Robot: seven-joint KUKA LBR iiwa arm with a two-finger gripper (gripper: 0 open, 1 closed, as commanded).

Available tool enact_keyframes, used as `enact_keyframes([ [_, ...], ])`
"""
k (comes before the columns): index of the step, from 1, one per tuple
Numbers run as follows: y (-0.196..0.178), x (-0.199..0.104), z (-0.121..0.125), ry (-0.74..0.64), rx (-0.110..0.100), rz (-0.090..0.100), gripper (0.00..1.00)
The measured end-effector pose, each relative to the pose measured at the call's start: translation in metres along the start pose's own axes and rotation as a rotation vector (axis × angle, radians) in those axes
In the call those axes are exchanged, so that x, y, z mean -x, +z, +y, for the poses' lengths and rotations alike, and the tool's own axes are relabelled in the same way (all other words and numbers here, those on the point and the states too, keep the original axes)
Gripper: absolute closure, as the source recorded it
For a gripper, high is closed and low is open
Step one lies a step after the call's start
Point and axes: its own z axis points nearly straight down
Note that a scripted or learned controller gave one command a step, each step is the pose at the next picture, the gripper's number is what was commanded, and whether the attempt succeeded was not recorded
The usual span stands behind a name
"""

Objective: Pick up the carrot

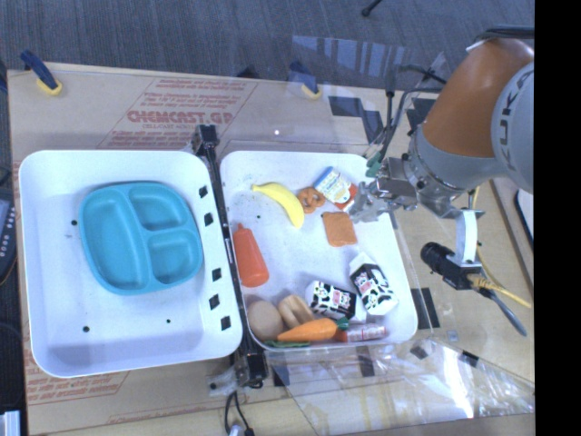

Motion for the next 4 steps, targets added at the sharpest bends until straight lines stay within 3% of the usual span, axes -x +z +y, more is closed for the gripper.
enact_keyframes([
  [1,0.006,0.0,-0.002,0.001,-0.012,0.001,0.0],
  [2,0.099,-0.042,-0.028,-0.15,-0.021,0.005,0.0],
  [3,0.15,-0.057,-0.064,-0.159,-0.02,0.005,0.0],
  [4,0.182,-0.035,-0.058,-0.625,-0.004,0.004,0.0],
])
